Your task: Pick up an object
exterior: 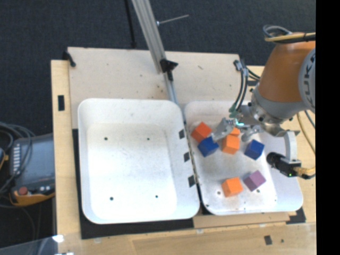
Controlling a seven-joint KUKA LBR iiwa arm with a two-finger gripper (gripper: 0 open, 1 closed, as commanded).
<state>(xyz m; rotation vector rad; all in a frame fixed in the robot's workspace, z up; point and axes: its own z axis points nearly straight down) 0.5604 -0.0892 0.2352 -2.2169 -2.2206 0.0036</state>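
Six blocks crowding right bin

The arm is cut off at the right edge and hides the right bin's far corner.

Dark carpet floor; pale wooden bench; slanted aluminium post; grey box at left

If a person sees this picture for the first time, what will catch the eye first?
The arm's big orange band at the upper right stands out first. Next come the colored blocks in the right bin: orange, blue and one purple block. The hand hangs over an orange block there.
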